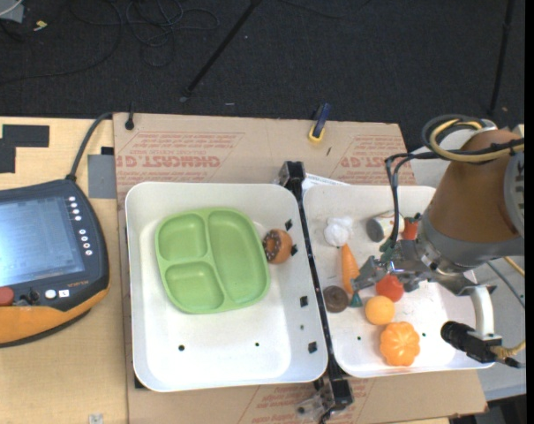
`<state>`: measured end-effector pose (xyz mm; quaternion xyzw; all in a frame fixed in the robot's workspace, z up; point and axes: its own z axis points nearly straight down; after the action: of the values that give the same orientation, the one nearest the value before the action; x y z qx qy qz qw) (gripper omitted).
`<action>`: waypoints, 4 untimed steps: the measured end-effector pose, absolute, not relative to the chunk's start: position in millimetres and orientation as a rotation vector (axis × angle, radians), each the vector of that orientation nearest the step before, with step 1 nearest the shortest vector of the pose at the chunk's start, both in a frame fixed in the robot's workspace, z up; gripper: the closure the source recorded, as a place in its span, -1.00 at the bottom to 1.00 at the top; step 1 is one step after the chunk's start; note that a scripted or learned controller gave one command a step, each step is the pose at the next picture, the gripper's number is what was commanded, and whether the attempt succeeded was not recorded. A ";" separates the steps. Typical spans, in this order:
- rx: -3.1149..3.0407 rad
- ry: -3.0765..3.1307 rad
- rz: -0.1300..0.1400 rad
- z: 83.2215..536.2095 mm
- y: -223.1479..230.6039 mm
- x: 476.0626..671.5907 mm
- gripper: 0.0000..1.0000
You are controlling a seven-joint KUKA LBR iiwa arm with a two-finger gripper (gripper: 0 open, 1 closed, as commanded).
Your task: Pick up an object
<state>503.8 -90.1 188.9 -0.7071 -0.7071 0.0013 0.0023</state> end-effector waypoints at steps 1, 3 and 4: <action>-2.224 -2.216 0.003 83.7 -125.2 484.2 -1.00; -2.218 -2.223 0.001 87.5 -107.6 604.8 -1.00; -2.214 -2.232 -0.015 243.2 -26.0 539.7 -1.00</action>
<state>539.7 -26.0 243.2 -0.7042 -0.7100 -0.0048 -0.0013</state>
